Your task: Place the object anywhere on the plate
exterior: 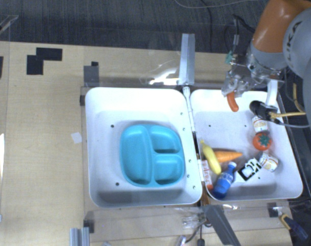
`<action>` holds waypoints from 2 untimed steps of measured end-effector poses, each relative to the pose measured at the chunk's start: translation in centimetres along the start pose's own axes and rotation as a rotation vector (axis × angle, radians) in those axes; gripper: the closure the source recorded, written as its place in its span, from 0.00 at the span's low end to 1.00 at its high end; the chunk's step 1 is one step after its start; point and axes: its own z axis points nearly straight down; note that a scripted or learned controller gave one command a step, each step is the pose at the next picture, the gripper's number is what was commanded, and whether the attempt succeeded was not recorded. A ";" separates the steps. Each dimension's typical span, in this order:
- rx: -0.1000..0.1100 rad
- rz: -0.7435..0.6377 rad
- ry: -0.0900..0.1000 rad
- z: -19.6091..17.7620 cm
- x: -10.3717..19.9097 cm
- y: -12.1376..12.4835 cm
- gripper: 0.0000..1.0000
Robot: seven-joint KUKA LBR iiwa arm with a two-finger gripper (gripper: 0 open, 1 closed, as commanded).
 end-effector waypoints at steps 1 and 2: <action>0.001 -0.080 0.001 3.9 0.0 -1.2 1.00; 0.002 0.043 0.002 4.0 5.4 -7.1 1.00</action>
